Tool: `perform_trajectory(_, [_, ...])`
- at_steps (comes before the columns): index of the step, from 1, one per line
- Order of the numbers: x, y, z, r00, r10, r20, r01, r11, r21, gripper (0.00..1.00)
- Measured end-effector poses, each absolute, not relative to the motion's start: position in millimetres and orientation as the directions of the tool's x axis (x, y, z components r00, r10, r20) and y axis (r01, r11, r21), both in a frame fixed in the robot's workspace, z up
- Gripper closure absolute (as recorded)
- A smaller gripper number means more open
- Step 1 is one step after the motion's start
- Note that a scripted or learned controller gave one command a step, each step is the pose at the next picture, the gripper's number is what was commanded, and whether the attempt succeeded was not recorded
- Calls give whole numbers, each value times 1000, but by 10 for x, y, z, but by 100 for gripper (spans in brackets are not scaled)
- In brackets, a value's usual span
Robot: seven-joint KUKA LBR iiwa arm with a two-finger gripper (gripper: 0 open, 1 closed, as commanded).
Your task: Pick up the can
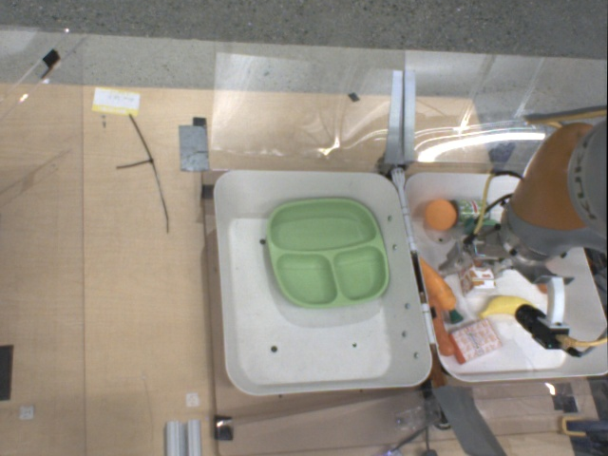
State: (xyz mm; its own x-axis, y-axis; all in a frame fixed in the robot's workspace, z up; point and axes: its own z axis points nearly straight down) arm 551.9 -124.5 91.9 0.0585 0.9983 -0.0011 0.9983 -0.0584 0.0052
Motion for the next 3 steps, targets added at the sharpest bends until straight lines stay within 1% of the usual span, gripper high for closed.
perform_trajectory(1, [5528,-1251,1030,56,998,-2,998,-56,8,100])
perform_trajectory(2, [5514,-1169,919,449,894,1,894,-449,4,100])
perform_trajectory(3, [6085,-815,2360,563,827,3,826,-563,6,100])
